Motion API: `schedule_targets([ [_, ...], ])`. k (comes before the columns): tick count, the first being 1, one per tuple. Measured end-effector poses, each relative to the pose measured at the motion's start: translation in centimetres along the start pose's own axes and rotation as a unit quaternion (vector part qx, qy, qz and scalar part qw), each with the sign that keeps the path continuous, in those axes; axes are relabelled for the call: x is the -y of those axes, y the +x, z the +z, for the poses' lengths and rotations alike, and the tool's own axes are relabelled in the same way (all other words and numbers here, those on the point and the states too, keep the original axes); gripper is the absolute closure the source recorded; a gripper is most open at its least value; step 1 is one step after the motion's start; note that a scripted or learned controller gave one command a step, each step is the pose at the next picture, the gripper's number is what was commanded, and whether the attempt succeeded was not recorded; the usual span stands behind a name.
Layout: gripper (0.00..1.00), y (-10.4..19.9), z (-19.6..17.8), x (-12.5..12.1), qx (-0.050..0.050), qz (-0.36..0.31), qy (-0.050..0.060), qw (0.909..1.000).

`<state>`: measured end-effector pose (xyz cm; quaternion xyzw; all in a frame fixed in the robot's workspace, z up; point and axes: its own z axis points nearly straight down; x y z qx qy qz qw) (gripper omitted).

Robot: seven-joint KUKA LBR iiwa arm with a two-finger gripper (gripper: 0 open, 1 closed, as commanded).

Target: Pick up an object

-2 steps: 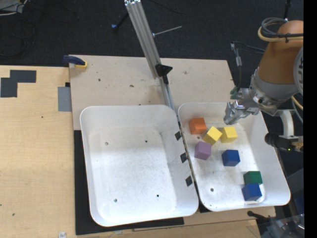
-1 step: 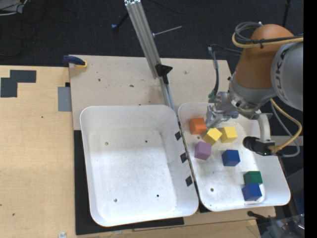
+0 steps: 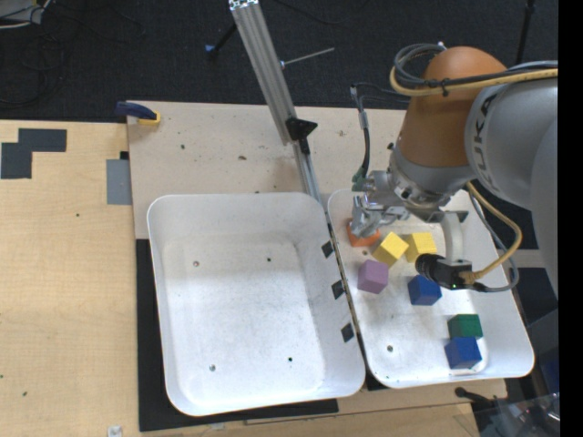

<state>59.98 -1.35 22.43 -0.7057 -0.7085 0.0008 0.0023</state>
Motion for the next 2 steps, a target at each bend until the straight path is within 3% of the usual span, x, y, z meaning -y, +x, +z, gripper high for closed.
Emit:
schedule_targets([
  [2, 1.00, 9.4, 0.8, -0.8, 0.001, 0.000, -0.001, 1.0000],
])
